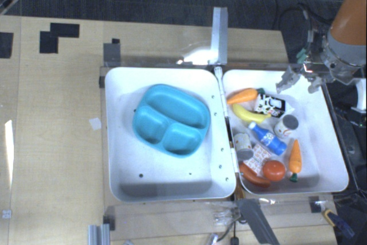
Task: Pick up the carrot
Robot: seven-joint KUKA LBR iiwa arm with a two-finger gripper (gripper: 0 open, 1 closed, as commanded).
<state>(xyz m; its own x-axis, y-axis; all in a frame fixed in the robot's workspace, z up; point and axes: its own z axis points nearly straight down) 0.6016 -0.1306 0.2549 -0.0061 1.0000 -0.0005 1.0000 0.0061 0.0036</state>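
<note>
**Gripper poised over the right bin, carrot not yet reached**

The gripper [299, 78] hangs over the far right corner of the right bin [334, 140] with its two fingers spread and nothing between them. It hangs off the grey wrist with the orange band, which comes in from the right.

The carrot [295, 159] lies in the near right part of that bin, its green stub toward the near wall and its body pointing away, slightly tilted. It is well apart from the gripper, which sits nearer the bin's far wall. Just to the carrot's left is a tomato [274, 169], which seems to rest on a red dish; the gap between the two looks narrow. Further left and up lie a blue bottle [269, 139], a small grey can [288, 122], a banana [250, 115] and an orange pepper-like piece [243, 96], with a black-and-white toy [268, 104] beside them. The left bin [120, 123] holds a blue divided tray [171, 119].

The step in hand appears to be the approach: no grasp is made. The next move calls for travel toward the near side of the bin until the gripper stands above the carrot's middle, fingers turned across its narrow width, then a straight descent. The side toward the tomato leaves little room for a finger, so the line-up will likely need care.
</note>
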